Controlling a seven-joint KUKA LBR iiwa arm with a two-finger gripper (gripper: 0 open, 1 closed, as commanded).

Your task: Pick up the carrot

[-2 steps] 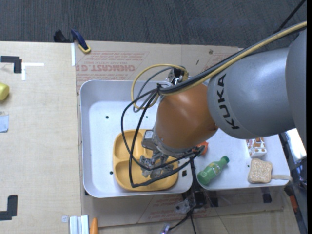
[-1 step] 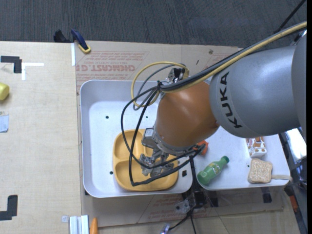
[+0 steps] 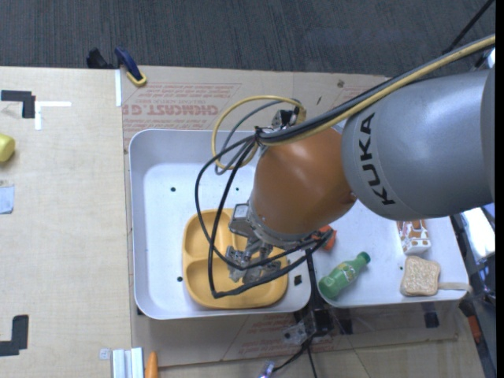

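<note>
White bins (image 3: 157, 211), two; one bottle (image 3: 343, 276).

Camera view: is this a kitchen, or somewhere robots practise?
Probably a robot lab, not a kitchen. A big KUKA arm reaches over white bins on a taped cardboard bench, with toy food like a green bottle inside.

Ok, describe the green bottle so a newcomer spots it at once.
Start at the right-hand white bin. Along its near edge lies a green bottle on its side, left of a slice of toast. It is the one green thing there, with a yellow label.
</note>
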